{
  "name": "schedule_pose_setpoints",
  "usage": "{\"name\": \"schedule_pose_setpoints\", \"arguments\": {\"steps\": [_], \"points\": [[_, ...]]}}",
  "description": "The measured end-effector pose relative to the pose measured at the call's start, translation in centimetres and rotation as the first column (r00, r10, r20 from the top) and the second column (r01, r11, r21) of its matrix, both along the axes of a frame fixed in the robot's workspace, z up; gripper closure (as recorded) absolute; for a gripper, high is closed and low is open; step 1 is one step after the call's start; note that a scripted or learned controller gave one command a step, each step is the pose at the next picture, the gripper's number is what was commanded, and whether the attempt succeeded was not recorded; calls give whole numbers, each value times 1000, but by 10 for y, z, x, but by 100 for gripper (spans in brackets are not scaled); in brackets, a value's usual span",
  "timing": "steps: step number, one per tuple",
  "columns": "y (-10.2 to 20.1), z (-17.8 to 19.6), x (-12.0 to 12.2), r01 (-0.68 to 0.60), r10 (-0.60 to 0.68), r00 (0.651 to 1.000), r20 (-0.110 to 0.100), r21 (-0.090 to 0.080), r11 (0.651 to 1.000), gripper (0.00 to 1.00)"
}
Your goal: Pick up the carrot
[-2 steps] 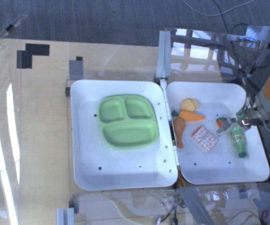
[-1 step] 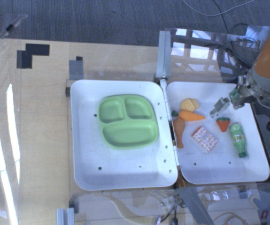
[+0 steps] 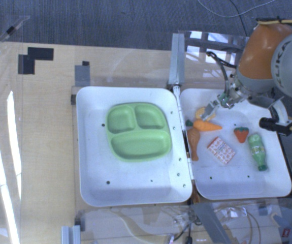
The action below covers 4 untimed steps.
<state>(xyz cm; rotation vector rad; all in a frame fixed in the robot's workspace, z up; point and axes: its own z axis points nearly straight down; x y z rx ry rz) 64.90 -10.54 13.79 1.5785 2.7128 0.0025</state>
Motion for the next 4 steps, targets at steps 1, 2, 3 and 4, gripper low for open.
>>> {"name": "schedule_pose_setpoints", "arguments": {"steps": [1, 2, 3, 4], "points": [[8, -24, 2, -238, 238, 971, 27, -6, 971, 0], [5, -31, 9, -450, 451, 893, 20, -9, 893, 0], [7, -20, 15, -451, 451, 891, 43, -22, 892, 100], [97, 47, 2, -324, 324, 946, 4, -2, 946, 100]]}}
